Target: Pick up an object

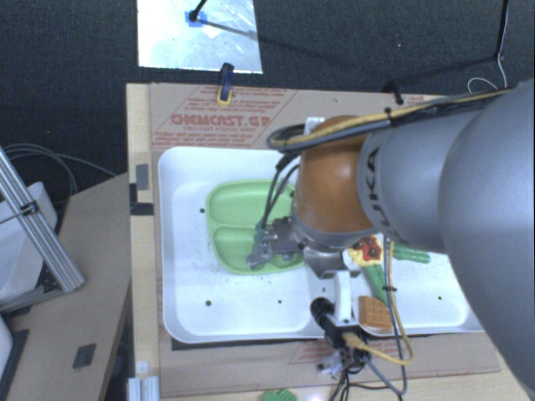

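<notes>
Camera view: grey arm [451, 174] with orange band [334, 182] enters from 3 o'clock and covers the middle of the bench. Gripper [263, 253] is low over the left white bin [180, 224], at the 5 o'clock edge of a light green divided tray [234, 211]. Cannot tell whether it is apart or together. Colourful items [376, 261] lie in the right bin, at 3 o'clock of the wrist. Cardboard sheet [221, 115] at 12 o'clock.
</notes>
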You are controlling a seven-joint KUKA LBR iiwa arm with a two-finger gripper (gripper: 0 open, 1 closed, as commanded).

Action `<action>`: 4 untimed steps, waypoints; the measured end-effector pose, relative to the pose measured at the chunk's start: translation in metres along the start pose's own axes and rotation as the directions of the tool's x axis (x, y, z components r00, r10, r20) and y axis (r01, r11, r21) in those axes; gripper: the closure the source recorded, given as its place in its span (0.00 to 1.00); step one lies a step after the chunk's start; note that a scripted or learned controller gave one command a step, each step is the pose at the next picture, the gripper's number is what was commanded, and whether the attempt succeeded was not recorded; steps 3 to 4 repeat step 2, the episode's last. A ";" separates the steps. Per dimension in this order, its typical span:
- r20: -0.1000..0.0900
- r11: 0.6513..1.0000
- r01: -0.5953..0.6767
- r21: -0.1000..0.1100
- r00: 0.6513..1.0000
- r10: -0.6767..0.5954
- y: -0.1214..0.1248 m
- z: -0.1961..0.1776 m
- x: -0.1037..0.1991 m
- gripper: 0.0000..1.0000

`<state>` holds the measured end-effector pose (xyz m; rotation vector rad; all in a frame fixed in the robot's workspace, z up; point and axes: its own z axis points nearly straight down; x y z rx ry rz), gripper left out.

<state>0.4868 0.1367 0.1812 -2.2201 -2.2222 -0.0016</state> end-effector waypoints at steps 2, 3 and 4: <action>0.004 1.000 -0.007 -0.003 1.000 0.007 0.044 -0.004 -0.150 0.00; 0.004 1.000 -0.007 -0.003 1.000 0.007 0.044 -0.004 -0.150 0.00; 0.004 1.000 -0.007 -0.003 1.000 0.007 0.044 -0.004 -0.150 0.00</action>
